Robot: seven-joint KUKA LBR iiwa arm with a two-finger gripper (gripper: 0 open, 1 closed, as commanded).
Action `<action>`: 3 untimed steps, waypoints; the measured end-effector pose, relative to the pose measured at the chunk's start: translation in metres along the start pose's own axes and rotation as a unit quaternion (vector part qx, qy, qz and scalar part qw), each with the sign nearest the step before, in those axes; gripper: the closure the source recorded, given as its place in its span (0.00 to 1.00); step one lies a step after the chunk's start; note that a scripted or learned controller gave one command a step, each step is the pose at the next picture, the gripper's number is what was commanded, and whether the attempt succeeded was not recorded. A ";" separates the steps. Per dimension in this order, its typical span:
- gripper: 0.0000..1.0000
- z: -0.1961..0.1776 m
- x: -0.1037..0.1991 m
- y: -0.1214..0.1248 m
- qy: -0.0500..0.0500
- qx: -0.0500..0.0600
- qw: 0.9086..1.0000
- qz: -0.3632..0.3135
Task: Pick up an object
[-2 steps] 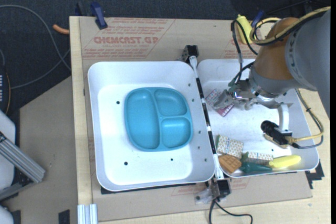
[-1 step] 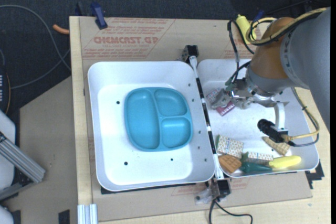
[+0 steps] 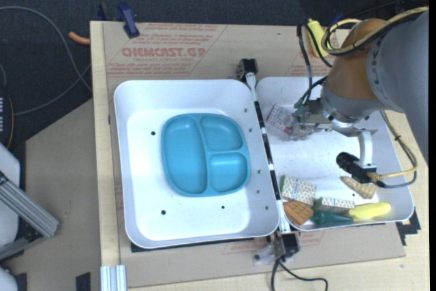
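Seeing gripper (image 3: 303, 123) low in right bin (image 3: 320, 161) just beside pinkish packet (image 3: 277, 117), maybe touching, open-or-closed state not tellable, blue plate (image 3: 204, 153) in left bin (image 3: 136, 184).

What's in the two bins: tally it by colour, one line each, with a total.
Blue: 1, divided plate, left bin
Pale patterned: 3, packets, right bin
Tan or brown: 2, pieces, right bin
Green: 1, handle-like item, right bin
Yellow: 1, long item, right bin
Total: 8
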State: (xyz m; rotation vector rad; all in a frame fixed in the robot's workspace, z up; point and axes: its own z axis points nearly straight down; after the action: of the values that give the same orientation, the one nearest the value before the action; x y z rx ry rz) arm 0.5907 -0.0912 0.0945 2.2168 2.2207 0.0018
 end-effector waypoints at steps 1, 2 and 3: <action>0.00 0.000 0.000 0.000 0.000 0.000 1.000 0.000; 0.00 0.010 -0.016 0.056 0.000 0.001 1.000 0.000; 0.00 0.010 -0.016 0.036 0.001 0.003 1.000 0.001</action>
State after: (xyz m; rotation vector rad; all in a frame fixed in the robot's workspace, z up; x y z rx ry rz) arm 0.6269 -0.1069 0.0847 2.2220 2.2234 -0.0026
